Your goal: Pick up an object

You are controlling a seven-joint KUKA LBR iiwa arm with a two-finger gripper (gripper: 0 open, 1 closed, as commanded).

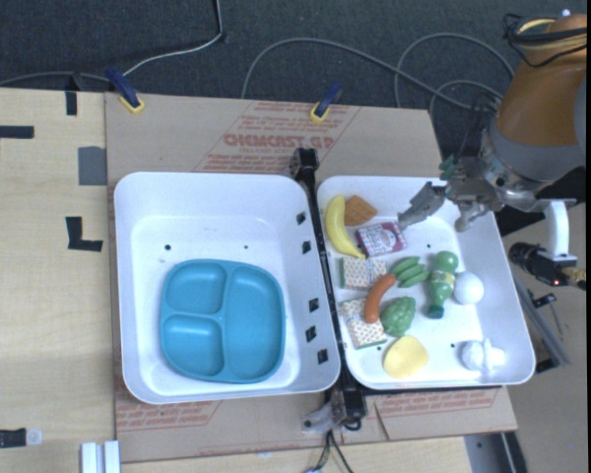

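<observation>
The right bin holds a heap of toy food: a yellow banana, a red-and-white packet, an orange carrot, green vegetables, a white egg and a yellow lemon. My gripper hangs over the far part of this bin, just right of the packet. It is open, its two fingers spread apart with nothing between them. One fingertip points at the packet.
The left bin holds a blue divided plate. Two checkered crackers lie beside the carrot, and a small white object sits in the near right corner. Cables run across the dark floor beyond the bench.
</observation>
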